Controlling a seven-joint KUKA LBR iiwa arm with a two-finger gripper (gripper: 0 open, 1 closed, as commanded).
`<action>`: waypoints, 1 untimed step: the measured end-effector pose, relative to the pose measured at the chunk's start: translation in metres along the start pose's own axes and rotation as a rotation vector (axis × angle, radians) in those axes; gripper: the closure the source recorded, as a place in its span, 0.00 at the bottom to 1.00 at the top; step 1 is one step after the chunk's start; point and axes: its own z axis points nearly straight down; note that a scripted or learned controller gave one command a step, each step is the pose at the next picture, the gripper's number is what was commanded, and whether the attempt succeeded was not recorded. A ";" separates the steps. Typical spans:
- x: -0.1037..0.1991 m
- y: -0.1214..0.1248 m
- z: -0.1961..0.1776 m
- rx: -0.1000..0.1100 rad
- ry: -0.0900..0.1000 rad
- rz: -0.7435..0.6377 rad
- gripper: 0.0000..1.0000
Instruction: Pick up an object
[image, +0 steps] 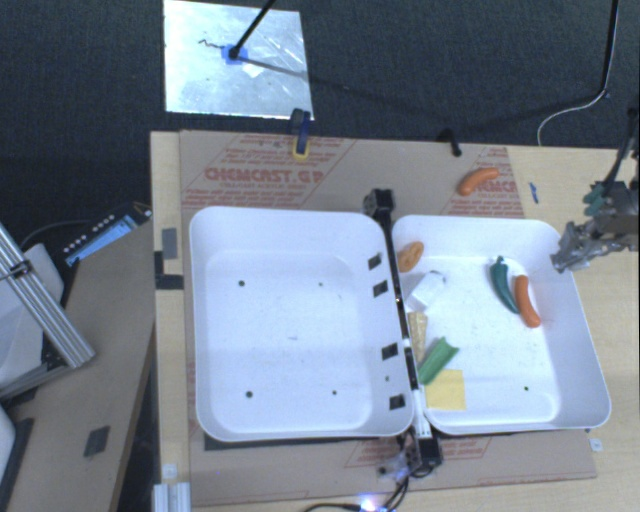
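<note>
- In the left bin (290, 330), nothing to grasp; skip it.
- Right bin (575, 330): orange sausage-shaped toy (527, 301) lies against a teal piece (500, 279); descend centred on it.
- Claw (580, 250), blurred at the bin's right rim; its spread I cannot tell.

Two white bins: left bin (290, 320), right bin (560, 330). All places below are relative to the right bin.

Inside it, seven loose things:
- one orange carrot-like piece (527, 301) near the right wall
- one teal piece (501, 281) touching that carrot's upper end
- one small orange-brown lump (410, 256) at the upper left corner
- one white piece (428, 290) just below the lump
- one pale tan piece (417, 327) by the left wall
- one green piece (437, 360) below that
- one yellow square (446, 390) at the lower left

Outside it, one orange sausage-like piece (478, 181) on the board above its top edge.
</note>
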 end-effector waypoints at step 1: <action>0.002 -0.021 -0.108 -0.017 -0.003 -0.006 1.00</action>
